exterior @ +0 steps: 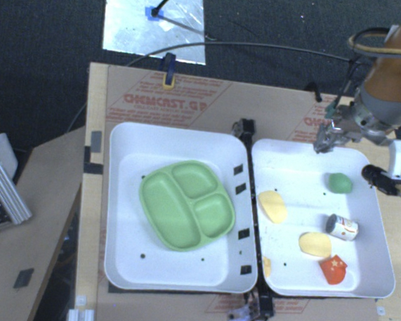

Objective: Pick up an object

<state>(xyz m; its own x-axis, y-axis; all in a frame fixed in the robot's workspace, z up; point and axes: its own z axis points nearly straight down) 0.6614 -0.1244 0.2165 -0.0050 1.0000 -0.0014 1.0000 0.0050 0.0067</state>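
White bin, round green object, matte

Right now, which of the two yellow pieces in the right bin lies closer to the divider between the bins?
The upper yellow piece, beside the divider. The other yellow piece lies further right, just below the small can.

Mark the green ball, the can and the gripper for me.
green ball (339, 182): camera view, centre of the ball.
can (342, 227): camera view, middle of its side.
gripper (324, 144): camera view, at its fingertips above the right bin's far edge.
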